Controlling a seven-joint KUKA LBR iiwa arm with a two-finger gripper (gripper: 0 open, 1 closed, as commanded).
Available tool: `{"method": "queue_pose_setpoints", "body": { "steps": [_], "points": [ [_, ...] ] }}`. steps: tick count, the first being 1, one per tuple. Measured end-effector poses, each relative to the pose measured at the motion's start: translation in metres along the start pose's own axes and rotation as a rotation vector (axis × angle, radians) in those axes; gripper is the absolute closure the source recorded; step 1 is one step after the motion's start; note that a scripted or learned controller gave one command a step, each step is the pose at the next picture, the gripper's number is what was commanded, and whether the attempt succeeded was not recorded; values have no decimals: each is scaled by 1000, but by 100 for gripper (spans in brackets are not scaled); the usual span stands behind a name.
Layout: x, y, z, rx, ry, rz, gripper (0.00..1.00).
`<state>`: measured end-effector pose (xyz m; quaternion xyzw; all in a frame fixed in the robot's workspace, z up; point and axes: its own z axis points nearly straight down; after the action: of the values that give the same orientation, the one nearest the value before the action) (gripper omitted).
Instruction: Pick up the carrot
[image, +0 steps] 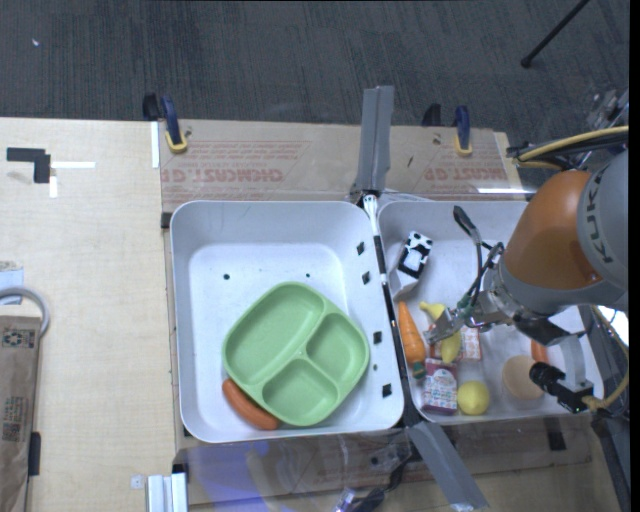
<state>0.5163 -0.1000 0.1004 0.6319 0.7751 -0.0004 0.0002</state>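
The arm (560, 245) hangs over the right bin (500, 212), its gripper (447, 325) low among yellow toys (452, 347); whether it is spread or pressed together I cannot tell. The carrot (410, 335) lies just beside it, along the bin's left wall, so the grasp should probably shift toward that wall and close across the carrot's width

sausage (248, 407) half under green plate (296, 352), arm (570, 245) cropped right

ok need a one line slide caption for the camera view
Grey and orange arm's gripper low in the right white bin beside the orange carrot; green divided plate in the left white bin.
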Motion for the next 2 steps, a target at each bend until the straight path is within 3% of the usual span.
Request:
{"method": "queue_pose_setpoints", "body": {
  "steps": [1,2],
  "points": [
    [88,-16,-90,3,0,131,100],
    [153,-8,-90,4,-1,534,100]
  ]
}}
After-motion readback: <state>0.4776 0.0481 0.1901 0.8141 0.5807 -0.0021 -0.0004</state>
